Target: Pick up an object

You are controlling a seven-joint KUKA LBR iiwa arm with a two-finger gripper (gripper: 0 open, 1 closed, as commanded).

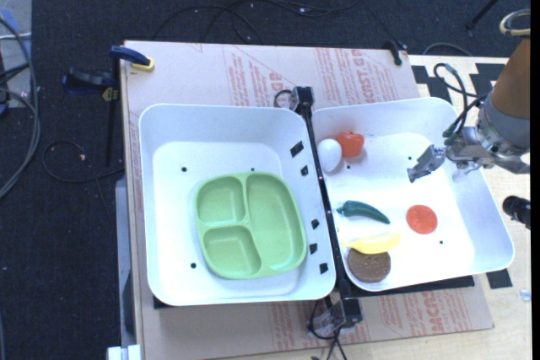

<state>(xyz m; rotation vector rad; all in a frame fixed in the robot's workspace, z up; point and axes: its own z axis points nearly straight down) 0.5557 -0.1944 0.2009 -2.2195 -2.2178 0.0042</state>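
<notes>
Presently the gripper [440,158] hovers over the right white plastic bin [496,219], its fingers spread on nothing; the flat round red disc [422,219] lies near below, so descend squarely, then close

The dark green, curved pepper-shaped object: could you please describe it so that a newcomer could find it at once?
Look in the right white bin, the one the grey arm reaches into. Along its left side, below the white egg and above the yellow banana-like piece, lies the dark green, curved pepper-shaped object. It is the bin's only green item, long and slim.
</notes>
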